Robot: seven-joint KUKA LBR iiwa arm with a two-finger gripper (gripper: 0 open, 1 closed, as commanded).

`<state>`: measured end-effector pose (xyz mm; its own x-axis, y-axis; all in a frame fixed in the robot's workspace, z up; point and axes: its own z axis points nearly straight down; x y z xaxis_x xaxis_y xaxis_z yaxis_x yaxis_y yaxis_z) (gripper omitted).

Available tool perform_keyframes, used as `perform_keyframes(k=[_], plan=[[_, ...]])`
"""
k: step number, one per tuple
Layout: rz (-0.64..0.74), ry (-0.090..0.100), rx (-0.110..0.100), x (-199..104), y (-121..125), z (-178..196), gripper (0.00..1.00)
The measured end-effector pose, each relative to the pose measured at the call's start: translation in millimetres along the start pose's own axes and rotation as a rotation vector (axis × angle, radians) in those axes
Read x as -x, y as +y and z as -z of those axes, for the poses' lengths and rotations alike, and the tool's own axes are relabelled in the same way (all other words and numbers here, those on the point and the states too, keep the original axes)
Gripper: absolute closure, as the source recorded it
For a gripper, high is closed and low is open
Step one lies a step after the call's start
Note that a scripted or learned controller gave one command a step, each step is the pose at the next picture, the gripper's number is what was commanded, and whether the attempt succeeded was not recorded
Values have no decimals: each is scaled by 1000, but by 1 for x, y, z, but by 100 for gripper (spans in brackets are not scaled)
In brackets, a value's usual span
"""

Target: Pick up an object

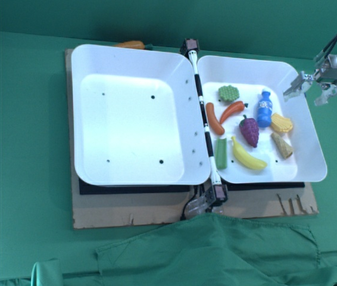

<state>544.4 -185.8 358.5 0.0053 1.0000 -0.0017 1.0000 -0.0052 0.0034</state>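
Two-finger metal gripper (311, 90) hangs open and empty at the right bin's far corner — small blue plastic bottle (265, 108) lies left, upright-ish.

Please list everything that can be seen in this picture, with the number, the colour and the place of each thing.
bins: 2, white, side by side on the bench
broccoli: 1, green, right bin, far side
bottle: 1, blue with white cap, right bin, right of the chili
chili pepper: 1, red, right bin, middle
sausage: 1, orange-red, right bin, near its left wall
grapes: 1 bunch, purple, right bin, middle
corn: 1, yellow, right bin, right side
cucumber: 1, green, right bin, near left corner
banana: 1, yellow, right bin, near side
tan piece: 1, light brown, right bin, below the corn
orange object: 1, behind the left bin
cloth: green, front of the bench
gripper: 1, grey metal, above the right bin's far right corner
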Motion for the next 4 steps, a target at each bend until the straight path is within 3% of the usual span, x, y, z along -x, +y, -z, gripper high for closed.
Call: perform_keyframes(k=[1, 2, 3, 4], plan=[[3, 3, -9, -20, 36, -96, 0], [0, -1, 5, -26, 5, -175, 0], [-2, -6, 17, -24, 8, -158, 100], [-2, -5, 15, -24, 8, -159, 0]])
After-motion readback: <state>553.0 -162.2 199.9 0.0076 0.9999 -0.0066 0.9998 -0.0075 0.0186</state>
